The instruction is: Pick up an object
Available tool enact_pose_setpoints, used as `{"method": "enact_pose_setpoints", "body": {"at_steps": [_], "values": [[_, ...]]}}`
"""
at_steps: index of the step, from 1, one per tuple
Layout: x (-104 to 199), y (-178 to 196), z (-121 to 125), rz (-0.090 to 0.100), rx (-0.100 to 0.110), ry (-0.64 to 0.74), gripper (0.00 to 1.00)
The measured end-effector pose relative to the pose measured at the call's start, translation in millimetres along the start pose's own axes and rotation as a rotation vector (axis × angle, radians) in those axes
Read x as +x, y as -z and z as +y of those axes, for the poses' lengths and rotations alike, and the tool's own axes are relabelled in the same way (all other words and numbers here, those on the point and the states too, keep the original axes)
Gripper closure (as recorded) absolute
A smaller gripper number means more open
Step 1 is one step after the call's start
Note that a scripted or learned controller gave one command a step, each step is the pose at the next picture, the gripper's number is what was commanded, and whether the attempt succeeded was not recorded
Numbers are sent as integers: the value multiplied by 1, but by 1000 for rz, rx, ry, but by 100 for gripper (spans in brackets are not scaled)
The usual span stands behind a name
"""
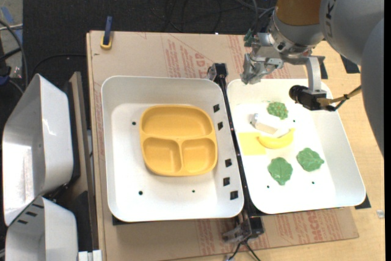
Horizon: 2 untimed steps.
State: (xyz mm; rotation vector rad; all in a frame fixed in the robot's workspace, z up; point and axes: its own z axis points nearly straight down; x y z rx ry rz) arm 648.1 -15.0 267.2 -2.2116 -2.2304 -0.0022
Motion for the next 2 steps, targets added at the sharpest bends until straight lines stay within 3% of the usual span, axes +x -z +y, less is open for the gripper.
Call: {"method": "enact_pose_setpoints", "body": {"at_steps": [1, 2], "values": [[49, -18, -7, 0, 3, 0, 100], [98, -20, 5, -1, -2, 0, 100]]}}
